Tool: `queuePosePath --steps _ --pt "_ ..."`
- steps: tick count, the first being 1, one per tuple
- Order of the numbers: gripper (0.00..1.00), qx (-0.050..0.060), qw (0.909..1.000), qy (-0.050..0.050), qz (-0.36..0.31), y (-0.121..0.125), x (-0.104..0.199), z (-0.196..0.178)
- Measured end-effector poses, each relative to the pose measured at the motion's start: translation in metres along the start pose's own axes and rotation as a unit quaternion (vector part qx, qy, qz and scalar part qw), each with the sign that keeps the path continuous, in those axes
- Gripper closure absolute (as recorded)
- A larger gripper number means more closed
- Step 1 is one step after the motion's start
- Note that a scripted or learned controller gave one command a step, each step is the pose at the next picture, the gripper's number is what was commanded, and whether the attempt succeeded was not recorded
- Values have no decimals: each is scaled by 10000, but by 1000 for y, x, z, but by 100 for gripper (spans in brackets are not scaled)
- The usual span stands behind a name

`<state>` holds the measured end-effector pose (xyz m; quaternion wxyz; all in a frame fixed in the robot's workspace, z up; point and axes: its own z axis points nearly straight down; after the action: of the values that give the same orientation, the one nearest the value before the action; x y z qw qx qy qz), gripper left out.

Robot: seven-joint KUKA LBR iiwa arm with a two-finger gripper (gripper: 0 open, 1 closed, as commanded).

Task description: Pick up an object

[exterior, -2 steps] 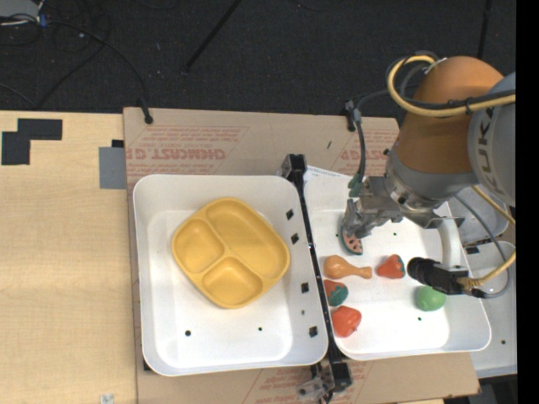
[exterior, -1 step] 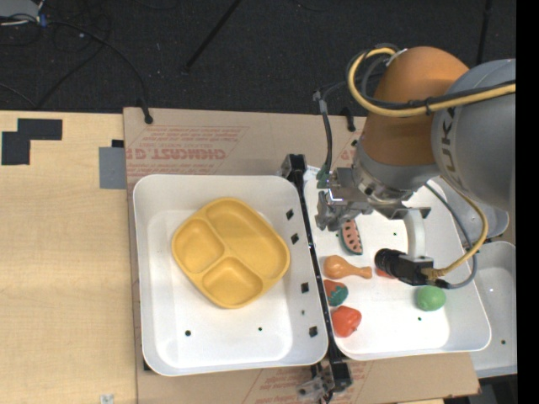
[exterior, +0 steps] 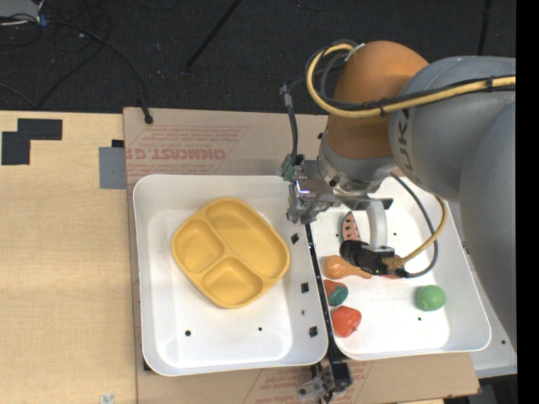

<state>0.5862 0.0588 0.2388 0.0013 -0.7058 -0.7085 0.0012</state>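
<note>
Pincer (exterior: 301,204) is hanging low, roughly over the ridge where the two shallow white bins are meeting. The grey wrist is crowding over it from the arm's side. Cannot tell whether the pincer is released or clenched. Nothing is showing as grasped.

All small candidates are lying on the arm's side of the pincer, in the white bin nearer the arm (exterior: 472,331):
- small red-and-white wedge-shaped piece (exterior: 349,224): closest, just beside the pincer, long axis running roughly far-to-near in the view, partly covered by robot hardware.
- tan pear-shaped toy (exterior: 335,268): a little nearer the camera than the pincer, long axis running across the view, far end hidden.
- teal-and-orange rounded toy (exterior: 337,293) and red lumpy toy (exterior: 345,320): further toward the camera, both hugging the ridge.
- green ball (exterior: 430,297): well apart, out toward the arm.

On the opposite side of the pincer, the yellow three-compartment plastic plate (exterior: 229,251) is sitting flat in the other white bin (exterior: 156,310), its rim near the ridge.

Judgement: the next move is depending on a sideways shift toward the arm, off the ridge. The wedge is looking like the nearest target, and closing across its narrow width should suit it.
</note>
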Motion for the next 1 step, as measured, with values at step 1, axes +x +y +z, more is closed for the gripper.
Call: queuePosePath --steps 1 --pt "100 -5 10000 -1 2 8 42 3"
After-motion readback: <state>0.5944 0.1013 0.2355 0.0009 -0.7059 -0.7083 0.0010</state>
